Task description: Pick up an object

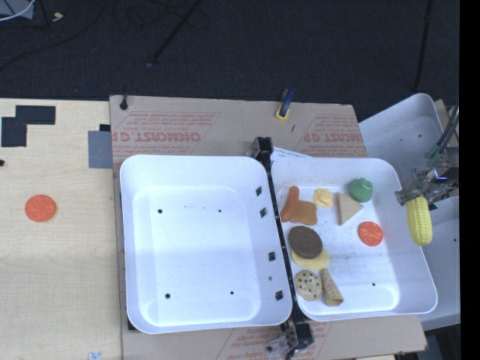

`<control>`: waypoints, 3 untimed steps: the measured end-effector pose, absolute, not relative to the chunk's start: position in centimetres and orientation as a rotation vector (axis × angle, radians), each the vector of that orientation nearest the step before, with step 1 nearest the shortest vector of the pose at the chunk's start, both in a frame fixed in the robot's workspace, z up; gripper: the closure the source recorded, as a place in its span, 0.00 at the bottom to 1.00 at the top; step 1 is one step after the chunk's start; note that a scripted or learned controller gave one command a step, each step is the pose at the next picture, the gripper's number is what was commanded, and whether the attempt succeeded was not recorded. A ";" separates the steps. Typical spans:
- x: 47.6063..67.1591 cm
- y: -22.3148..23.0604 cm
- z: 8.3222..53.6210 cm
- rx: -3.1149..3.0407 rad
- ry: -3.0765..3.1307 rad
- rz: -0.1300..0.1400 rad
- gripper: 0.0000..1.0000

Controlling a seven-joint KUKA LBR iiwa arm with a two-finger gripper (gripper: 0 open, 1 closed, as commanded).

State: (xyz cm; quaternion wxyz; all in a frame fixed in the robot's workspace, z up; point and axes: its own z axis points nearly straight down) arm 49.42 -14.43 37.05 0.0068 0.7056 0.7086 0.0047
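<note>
We judged the lift in hand went best as a slow, straight rise, keeping the corn cob (pixel 418 220) clear of the right bin's (pixel 409 295) rim and steady so it would not slip. At the frame's right edge, the pincer (pixel 429 190) sat closed on the cob's upper end, the cob hanging over the bin's right rim.

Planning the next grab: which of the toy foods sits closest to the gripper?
The yellow corn cob, at the right bin's right rim just below the gripper. The other foods lie further left inside the bin.
</note>
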 end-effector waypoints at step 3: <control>55.7 7.1 23.2 2.221 2.225 -0.003 1.00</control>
